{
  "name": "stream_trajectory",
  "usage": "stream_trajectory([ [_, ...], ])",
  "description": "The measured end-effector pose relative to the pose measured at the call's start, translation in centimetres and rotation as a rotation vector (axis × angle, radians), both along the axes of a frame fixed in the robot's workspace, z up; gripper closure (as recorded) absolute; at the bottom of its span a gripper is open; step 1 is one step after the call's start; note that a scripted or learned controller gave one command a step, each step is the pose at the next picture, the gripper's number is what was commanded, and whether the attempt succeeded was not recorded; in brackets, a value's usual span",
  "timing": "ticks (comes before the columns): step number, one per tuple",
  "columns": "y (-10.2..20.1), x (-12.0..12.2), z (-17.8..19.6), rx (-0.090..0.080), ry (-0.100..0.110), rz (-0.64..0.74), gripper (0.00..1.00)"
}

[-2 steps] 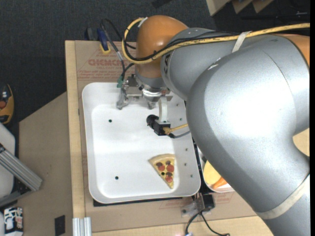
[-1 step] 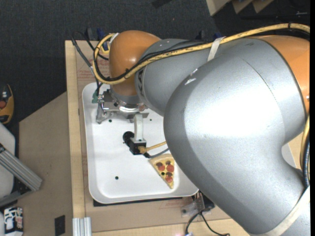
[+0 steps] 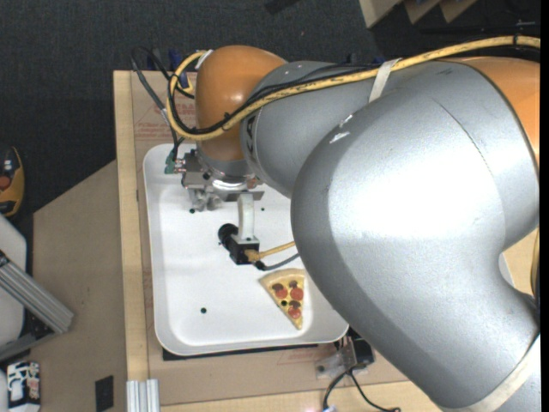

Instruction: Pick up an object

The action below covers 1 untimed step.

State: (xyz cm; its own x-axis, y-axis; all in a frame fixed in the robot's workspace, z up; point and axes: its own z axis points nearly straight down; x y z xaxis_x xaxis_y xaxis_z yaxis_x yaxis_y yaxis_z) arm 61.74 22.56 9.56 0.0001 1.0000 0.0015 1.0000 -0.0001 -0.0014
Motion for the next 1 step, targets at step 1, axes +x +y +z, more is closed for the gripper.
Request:
stream_trajectory([
  [1,-7.05,-1.37,4.52,-0.004,-0.001,-0.007,1.00],
])
